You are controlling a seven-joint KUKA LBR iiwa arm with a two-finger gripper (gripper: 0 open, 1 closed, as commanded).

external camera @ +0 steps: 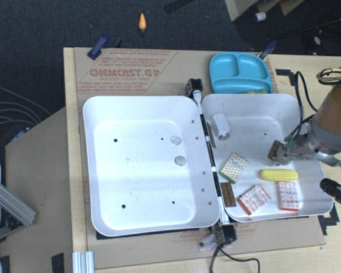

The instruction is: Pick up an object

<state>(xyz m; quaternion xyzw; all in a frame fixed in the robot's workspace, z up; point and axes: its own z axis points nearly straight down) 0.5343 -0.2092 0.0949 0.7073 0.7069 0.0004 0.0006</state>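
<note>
Pincer (277, 151) is low in the right bin (247, 104), its opening impossible to judge; yellow corn cob (279, 175) lies just at six o'clock. Approach step; next, centre over the cob and close.

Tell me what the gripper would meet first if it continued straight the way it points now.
Probably the bare floor of the right white bin: the gripper points left and downward. Farther along that line lies the small patterned card packet, though depth is unclear.

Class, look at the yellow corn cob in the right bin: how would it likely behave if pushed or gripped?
The corn cob looks rounded and elongated, so it may roll if nudged sideways. It seems a small toy, probably light. Its smooth surface might slip from the hand.
</note>
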